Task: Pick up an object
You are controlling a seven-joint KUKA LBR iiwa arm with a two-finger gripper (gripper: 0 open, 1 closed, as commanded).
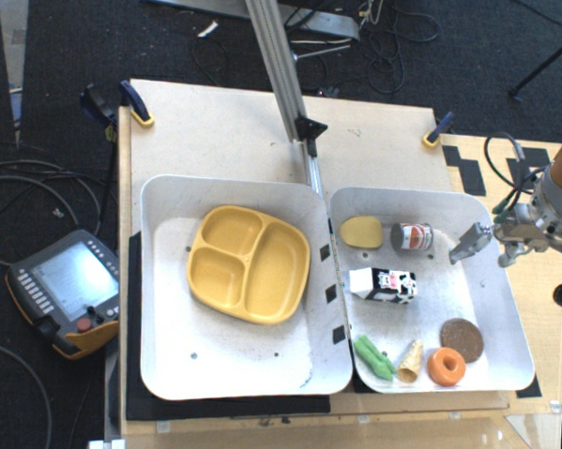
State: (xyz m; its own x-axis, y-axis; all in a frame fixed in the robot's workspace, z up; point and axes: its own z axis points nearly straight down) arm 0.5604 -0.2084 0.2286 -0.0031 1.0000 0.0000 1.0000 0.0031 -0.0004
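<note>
The right bin (503,287) holds several small items: a yellow round piece (361,232), a small red and white can (412,237), a black and white cow-print carton (383,284), a green pod (375,356), a cone (410,360), an orange donut (446,366) and a brown disc (462,339). My gripper (487,248) hangs over the bin's upper right part, to the right of the can. Its fingers are open, with nothing between them.
A yellow divided plate (249,263) lies in the left bin (157,259). A slanted metal pole (280,59) rises from the bench behind the bins. Clamps sit at the bench's back corners. A teach pendant (66,292) lies on the floor at left.
</note>
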